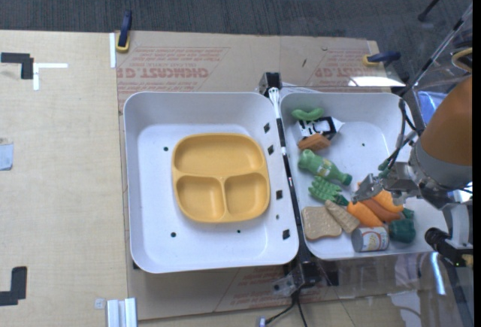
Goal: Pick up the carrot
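Orange carrot (366, 211) lies low in the right bin (353, 111), wedged btwn toast slice (322, 222), can (370, 240) & green veg (326, 189). Gripper (368, 187) sits right at its upper end, angled in from the right, prob lining up a grab. Can't tell its state w/ the clutter. Yellow tray (221, 177) in left bin (143, 190).

I count two white bins: the left (143, 190) and the right (361, 111). One yellow plate (221, 176) with three compartments. In the right bin I make out one carrot (366, 213), one bread slice (322, 221), one can (370, 240), one green bottle (323, 167), and one arm with one gripper (368, 188).
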